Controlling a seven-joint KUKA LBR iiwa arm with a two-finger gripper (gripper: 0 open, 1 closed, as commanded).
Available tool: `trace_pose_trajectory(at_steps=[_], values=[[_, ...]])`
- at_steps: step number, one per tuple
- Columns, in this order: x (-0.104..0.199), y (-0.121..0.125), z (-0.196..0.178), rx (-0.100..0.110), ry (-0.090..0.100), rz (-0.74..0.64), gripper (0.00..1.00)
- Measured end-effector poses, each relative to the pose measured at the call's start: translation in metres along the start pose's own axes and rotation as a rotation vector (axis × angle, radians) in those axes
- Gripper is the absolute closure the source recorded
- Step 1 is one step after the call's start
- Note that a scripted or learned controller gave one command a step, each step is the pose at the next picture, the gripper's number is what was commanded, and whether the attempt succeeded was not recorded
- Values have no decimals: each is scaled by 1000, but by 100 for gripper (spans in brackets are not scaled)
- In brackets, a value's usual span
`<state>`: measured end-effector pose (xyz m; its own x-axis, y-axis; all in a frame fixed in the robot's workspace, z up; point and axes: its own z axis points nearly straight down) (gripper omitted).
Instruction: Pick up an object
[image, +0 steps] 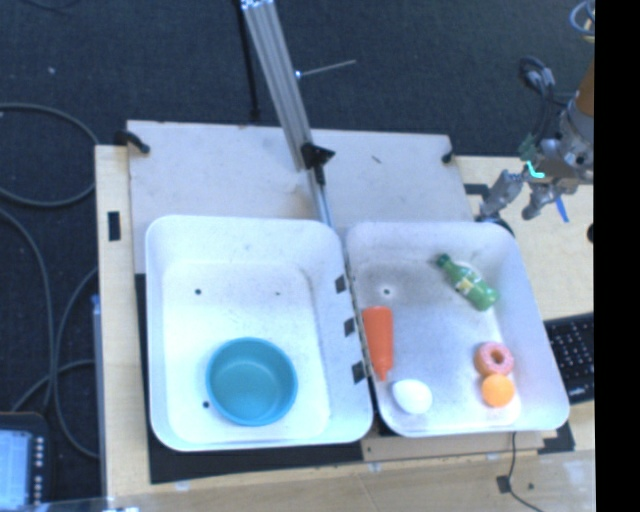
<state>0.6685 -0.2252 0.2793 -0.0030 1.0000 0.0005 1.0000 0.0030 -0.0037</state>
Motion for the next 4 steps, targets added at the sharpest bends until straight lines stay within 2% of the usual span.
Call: trace_pose_trajectory(at_steps=[1,3,4], values=[[0,1,-4,-7,-2,-1,0],[8,-2,118,0,-3,-3,0],[13,-7,163,-2,-3,-5,0]])
